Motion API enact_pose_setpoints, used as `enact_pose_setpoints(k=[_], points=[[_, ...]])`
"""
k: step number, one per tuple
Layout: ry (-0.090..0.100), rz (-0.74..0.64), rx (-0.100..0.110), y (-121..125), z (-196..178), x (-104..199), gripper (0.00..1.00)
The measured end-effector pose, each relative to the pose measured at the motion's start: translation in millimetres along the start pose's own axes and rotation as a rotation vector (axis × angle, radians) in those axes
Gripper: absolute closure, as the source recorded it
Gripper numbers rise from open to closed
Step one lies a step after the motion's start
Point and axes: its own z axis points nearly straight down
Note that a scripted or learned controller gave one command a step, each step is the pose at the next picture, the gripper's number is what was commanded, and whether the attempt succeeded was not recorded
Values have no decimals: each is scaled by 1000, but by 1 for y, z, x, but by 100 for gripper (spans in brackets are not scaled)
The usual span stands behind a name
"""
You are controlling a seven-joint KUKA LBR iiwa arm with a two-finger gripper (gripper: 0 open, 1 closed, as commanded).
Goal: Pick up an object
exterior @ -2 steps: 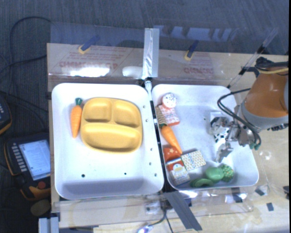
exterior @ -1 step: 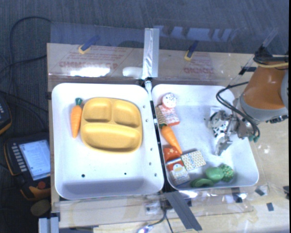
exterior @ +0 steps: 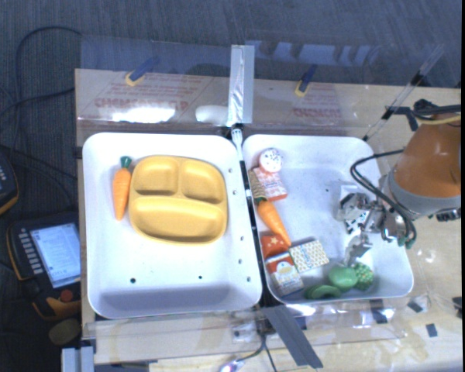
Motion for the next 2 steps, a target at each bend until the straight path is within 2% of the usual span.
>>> enact_pose_setpoints(k=[1, 2], points=[[-2, 33, 0, -7, -1, 42, 0], [-2, 5, 2, -7, -1, 41, 0]])
